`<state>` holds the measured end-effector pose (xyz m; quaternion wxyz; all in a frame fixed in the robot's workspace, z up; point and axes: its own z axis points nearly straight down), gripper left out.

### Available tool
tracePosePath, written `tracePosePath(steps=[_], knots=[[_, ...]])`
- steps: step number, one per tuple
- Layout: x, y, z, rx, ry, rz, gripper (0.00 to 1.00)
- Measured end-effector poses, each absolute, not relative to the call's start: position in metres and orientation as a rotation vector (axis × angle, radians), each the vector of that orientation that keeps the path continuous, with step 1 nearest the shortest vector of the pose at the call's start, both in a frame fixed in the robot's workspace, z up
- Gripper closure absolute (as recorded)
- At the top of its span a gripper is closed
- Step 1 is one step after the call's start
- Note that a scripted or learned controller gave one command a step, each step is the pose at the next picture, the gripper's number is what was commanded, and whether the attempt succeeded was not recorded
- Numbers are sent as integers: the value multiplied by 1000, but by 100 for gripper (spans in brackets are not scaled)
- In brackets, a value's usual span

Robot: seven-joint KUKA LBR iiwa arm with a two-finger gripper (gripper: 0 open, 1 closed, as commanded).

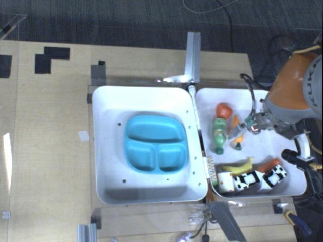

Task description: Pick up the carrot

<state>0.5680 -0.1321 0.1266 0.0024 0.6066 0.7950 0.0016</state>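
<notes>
My fingers (251,124) hung over the right bin (282,97), just right of the carrot (237,143).

I could not tell whether they were spread or pressed together. The carrot lay on the bin floor, right of the green bottle (219,133), below the tomato (223,110).

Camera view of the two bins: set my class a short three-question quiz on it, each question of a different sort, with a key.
1. True or false: the blue tray lies in the right bin.
2. Which lies nearest the gripper? A) the banana B) the small carrot C) the blue tray
3. Fill in: the green bottle lies just below the red ____ in the picture.

Key: 1 false, it lies in the left bin; 2 B; 3 tomato.
</notes>
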Motion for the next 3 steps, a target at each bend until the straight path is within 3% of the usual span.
tracePosePath(steps=[1, 2, 3], knots=[[578, -168, 89, 1958, 2446, 9, 0], [581, -166, 101, 1948, 2447, 18, 100], [593, -119, 209, 2066, 2359, 6, 100]])
